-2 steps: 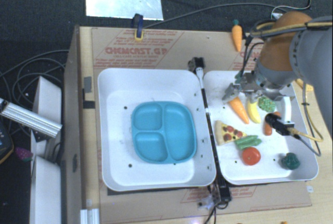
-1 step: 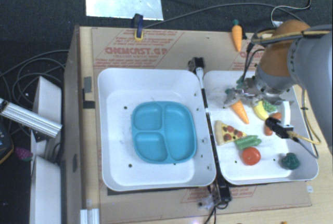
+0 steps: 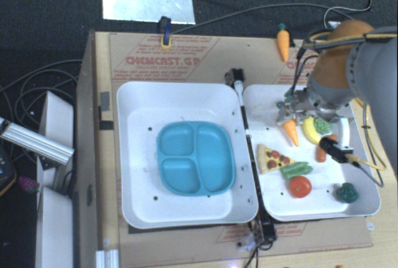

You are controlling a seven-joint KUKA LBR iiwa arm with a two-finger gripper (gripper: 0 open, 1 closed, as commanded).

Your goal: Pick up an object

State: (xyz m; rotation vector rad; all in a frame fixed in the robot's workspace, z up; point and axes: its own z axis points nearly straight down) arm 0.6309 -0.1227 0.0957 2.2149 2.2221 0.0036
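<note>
1. Two shallow white bins sit side by side on a cardboard-covered bench; the left bin (image 3: pixel 134 155) holds a blue divided plate (image 3: pixel 194 158) near its middle, three compartments facing up.
2. The right bin (image 3: pixel 367 201) carries the toy food. A small carrot (image 3: pixel 291 131) lies at about 10 o'clock in the bin, with a yellow banana (image 3: pixel 310 130) just beside it at its 3 o'clock.
3. A pizza slice (image 3: pixel 271 157) lies near the bin's left wall, and a green pea pod (image 3: pixel 295 168) touches its 4 o'clock edge.
4. A red tomato (image 3: pixel 300 186) sits at 6 o'clock from the pea pod; a dark green broccoli piece (image 3: pixel 347 193) rests toward the bin's 5 o'clock corner.
5. The grey arm with its orange band enters from 3 o'clock, and the gripper (image 3: pixel 291 112) hangs low over the carrot's top end, at the bin's 11 o'clock region.
6. Whether the pincer is wide or narrow, I cannot tell; nothing shows as held.
7. A second carrot (image 3: pixel 283 43) lies outside the bins on the cardboard, at 12 o'clock from the right bin.
</note>
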